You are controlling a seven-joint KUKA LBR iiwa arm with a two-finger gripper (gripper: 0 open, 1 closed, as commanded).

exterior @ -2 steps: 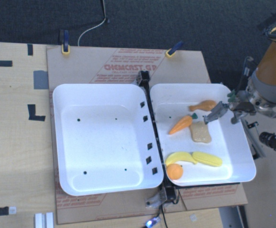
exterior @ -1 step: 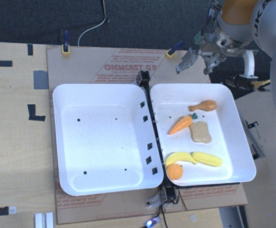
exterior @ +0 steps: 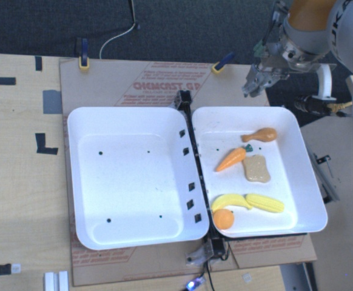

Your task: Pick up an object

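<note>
My gripper (exterior: 255, 85), finger state indiscernible, hovers at 12 o'clock beyond the right bin (exterior: 304, 162), whose chicken drumstick (exterior: 260, 136), carrot (exterior: 231, 159) and cracker (exterior: 256, 169) cluster so closely that descending risks nudging a neighbour.

Toy foods (exterior: 247, 177) in right bin (exterior: 305, 162)

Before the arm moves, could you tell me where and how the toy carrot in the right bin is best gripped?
Grip the carrot across its orange body, near the middle, coming straight down from above. It lies flat on the right bin floor, slanting from its green top at upper right to the narrow tip at lower left, so the fingers should probably close across that slant. The bread slice sits close by its green end, so the middle looks safer.
</note>
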